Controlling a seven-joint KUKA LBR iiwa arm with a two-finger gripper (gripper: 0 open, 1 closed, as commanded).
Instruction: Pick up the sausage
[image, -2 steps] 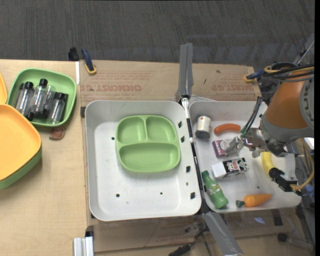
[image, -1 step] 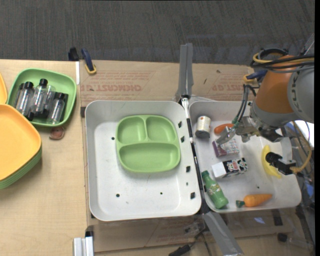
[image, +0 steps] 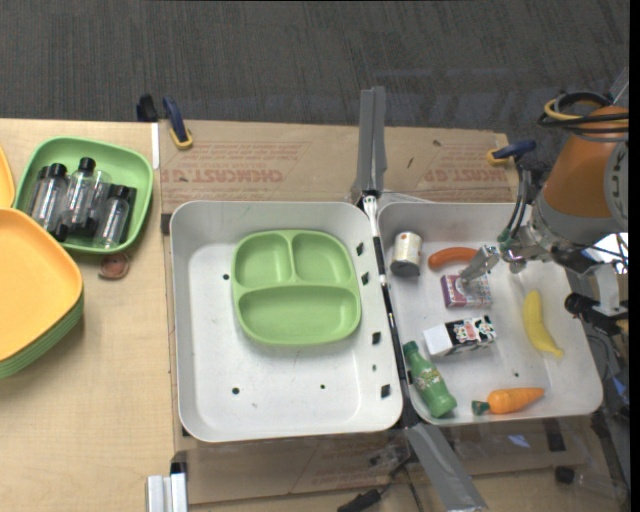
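Hovering just right of the sausage (image: 452, 257), the fingers (image: 483, 264) grip nothing; their spread is unclear, so pickup remains undone.

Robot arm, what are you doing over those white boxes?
The robot arm reaches into the right bin to pick up the sausage. Its gripper hovers right beside the sausage, which lies on the bin floor, not picked up yet. A banana, a carrot and a green bottle lie nearby. The left bin holds a green divided plate.
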